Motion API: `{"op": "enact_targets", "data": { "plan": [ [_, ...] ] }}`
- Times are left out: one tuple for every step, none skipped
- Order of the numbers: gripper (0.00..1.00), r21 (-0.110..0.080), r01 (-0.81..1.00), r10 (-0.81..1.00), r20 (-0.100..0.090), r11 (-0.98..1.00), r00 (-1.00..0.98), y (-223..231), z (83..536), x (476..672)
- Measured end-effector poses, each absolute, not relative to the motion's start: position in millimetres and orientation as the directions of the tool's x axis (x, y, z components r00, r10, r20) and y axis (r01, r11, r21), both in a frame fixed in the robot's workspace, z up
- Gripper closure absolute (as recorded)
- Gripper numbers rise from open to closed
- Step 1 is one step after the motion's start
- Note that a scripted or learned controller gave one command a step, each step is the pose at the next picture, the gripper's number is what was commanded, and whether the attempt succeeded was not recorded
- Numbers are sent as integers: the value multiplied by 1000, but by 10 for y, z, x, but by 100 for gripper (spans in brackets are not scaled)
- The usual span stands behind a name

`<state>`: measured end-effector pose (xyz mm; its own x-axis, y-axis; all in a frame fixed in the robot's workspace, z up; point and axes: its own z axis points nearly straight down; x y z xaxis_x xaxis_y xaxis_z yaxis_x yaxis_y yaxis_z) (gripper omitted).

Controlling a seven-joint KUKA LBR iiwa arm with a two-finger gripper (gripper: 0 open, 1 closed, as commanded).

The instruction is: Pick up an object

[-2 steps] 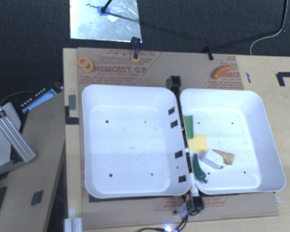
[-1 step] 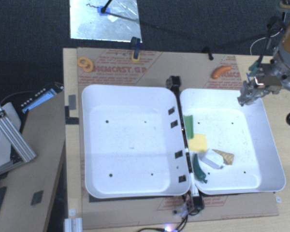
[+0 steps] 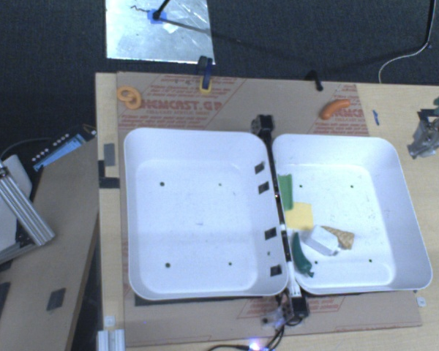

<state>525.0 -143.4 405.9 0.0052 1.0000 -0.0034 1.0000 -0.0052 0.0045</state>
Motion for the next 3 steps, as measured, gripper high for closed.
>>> {"op": "enact_targets", "data": {
  "plan": [
    [100, 5, 1000, 1000, -5, -2, 2, -2104, 3866, 5811],
    [100, 19, 1000, 1000, -7, 5, -5, -2064, 5231, 5857],
    [100, -2, 1000, 1000, 2, -1, 1, -1951, 4852, 4944]
  ]
}}
